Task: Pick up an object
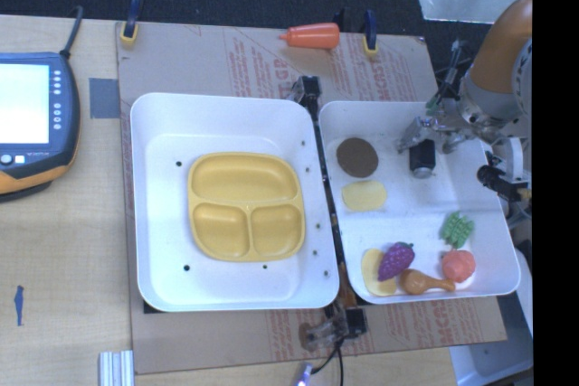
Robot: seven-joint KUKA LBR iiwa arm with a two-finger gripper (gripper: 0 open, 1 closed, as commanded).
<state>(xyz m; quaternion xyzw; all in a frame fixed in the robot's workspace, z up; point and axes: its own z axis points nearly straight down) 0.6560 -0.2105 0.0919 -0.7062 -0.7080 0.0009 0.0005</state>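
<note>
The arm [517, 79] is rounded, its orange band [502, 39] curving above a grey wrist shell; dark cables [450, 72] (thin, looped) run down to the gripper [434, 129], a cluster of silvery metal parts.

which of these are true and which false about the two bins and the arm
1. The yellow divided tray lies in the left bin. True.
2. The orange carrot lies in the right bin. False: it lies outside both bins, on the cardboard beyond their far edge.
3. The brown disc lies in the right bin. True.
4. The gripper is over the left bin. False: it is over the far part of the right bin.
5. The purple grapes touch the green piece. False: they lie apart, with the grapes nearer the bin's near edge.
</note>
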